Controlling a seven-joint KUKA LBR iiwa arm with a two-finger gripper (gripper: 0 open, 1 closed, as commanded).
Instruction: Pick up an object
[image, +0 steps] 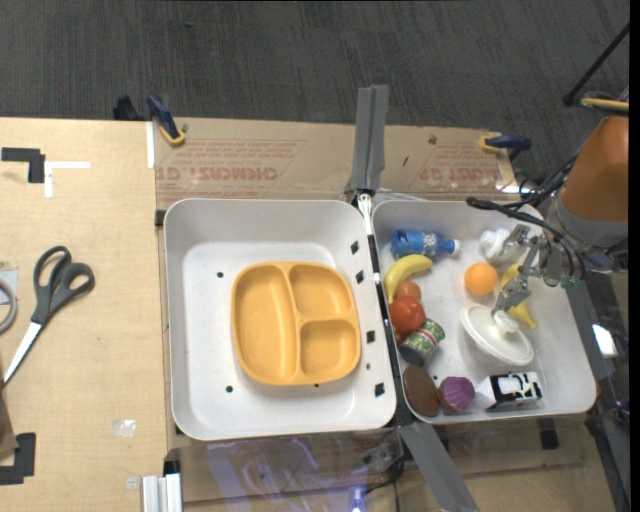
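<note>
Presently gripper hangs low in right white bin, above white plastic dish, beside small orange ball; finger state: cannot tell; nothing visibly held; risk: crowded items, fingers glance off dish rim, grasp misses.

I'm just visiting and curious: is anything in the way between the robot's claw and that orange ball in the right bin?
Nothing visible blocks it. The gripper hangs over the right bin, just right of the orange ball, with bare bin floor between them. A white dish lies below and a yellow piece sits under the gripper, both off that line.
</note>
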